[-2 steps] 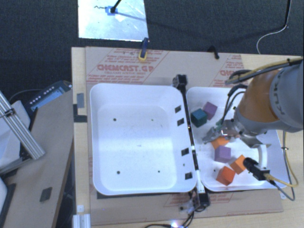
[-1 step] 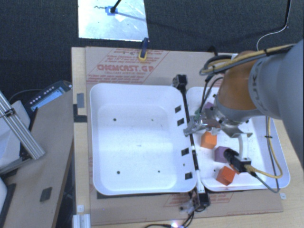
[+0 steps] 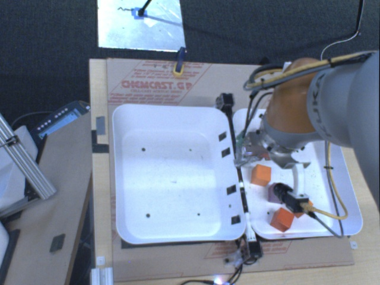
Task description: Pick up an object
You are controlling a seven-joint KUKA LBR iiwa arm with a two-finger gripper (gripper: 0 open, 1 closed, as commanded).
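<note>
In the right white bin [image 3: 350, 212] an orange block [image 3: 260, 174] lies near the left wall. A second orange block [image 3: 282, 219] sits close to the front rim. Between them is a small purple object [image 3: 274, 193], partly hidden by robot parts. My gripper [image 3: 248, 152] hangs low over the left side of this bin, just above and to the left of the first orange block. The grey arm and its orange band cover the back of the bin. No object shows between the gripper's parts.
The left white bin [image 3: 172, 171] stands beside the right one, their rims meeting along a line of black clips [image 3: 228, 153]. Both rest on a cardboard sheet [image 3: 160, 82]. A shiny metal plate [image 3: 139, 16] lies behind the bench.
</note>
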